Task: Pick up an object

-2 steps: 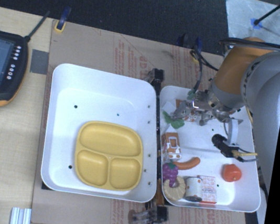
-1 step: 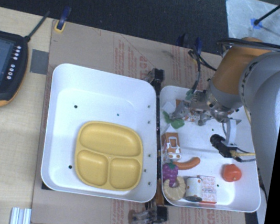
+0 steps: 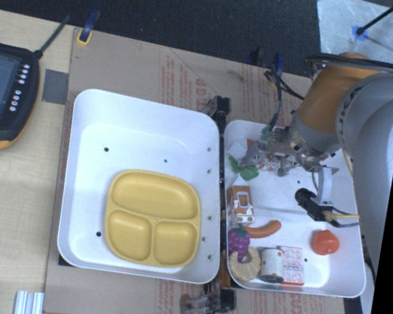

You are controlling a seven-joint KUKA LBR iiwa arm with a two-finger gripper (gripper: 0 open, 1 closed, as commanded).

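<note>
The green toy [image 3: 246, 170] lies in the right bin [image 3: 344, 278] near its upper left corner, just below the jaws [image 3: 274, 160], and seems the likeliest target. It looks like a small plastic piece: light, stiff, fairly slick, best pinched across its narrow middle. Whether the jaws are open or closed cannot be told; nothing is seen between them. Lower along the bin's left wall lie a brown block [image 3: 241, 205], a sausage [image 3: 263, 228] and purple grapes [image 3: 239, 242]. A red tomato [image 3: 325, 243] sits toward the right wall. The left bin [image 3: 150, 122] carries a yellow tray [image 3: 154, 218].
</note>
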